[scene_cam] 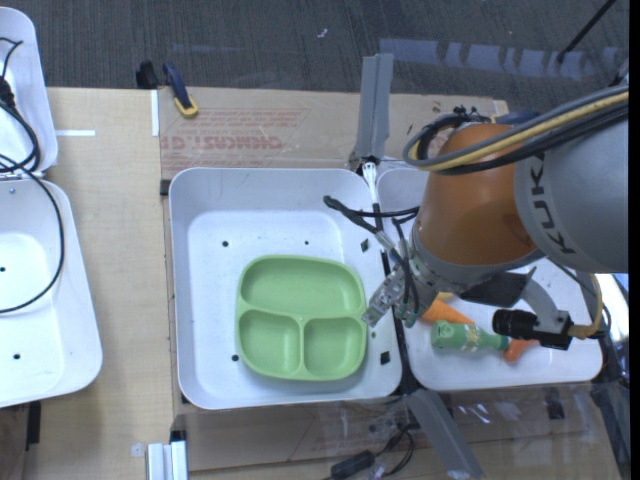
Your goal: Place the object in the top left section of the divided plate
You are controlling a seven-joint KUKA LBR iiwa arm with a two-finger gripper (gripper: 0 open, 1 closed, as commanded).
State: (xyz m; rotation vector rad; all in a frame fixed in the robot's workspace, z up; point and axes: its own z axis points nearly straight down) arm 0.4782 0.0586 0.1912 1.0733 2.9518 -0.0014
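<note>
Two toys point(466, 337) beside green divided plate point(301, 316)

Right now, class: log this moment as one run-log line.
arm: over bin divider | gripper: beside plate's right edge | divided plate: left bin | carrot, green bottle: right bin | placement: not done

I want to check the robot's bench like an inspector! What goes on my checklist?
Surface: wooden bench bearing two white bins, left bin and right bin.
Job's things: green divided plate in the left bin, nothing on it; green toy and orange pieces in the right bin.
Clutter: nothing seen.
Grippers: gripper low over the wall between the bins, beside the plate's right edge.
Cables: black cable in the left bin.
Surroundings: dark floor.
</note>
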